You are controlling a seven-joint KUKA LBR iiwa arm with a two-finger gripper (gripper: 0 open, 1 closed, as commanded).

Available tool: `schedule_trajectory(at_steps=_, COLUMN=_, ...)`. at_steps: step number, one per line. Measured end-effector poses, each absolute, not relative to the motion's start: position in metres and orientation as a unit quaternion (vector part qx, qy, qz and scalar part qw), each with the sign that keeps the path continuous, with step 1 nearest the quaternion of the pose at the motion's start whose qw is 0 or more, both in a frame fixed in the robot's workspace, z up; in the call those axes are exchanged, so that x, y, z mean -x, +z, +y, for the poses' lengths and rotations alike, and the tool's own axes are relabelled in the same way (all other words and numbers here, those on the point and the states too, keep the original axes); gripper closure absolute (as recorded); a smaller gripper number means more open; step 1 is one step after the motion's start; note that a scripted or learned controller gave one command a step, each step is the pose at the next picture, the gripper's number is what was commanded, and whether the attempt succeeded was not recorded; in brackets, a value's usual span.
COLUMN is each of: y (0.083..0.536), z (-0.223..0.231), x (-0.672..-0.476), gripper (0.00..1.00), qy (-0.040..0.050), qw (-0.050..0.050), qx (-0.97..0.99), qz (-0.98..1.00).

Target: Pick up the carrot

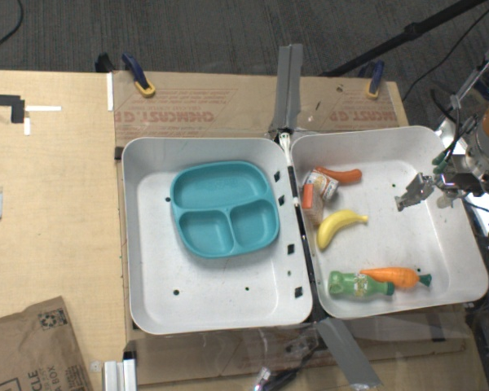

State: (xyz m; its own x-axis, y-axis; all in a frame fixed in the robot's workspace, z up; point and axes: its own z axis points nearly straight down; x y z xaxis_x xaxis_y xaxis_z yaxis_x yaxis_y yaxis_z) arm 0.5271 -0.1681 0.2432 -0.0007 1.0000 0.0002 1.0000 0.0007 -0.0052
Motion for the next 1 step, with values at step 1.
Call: schedule_trajectory(at_steps=1, y=0.3110, z=-0.1882, x=-0.5633, gripper=0.00, qy=0.0009, qw=0.000, qx=0.629, qz=-0.777)
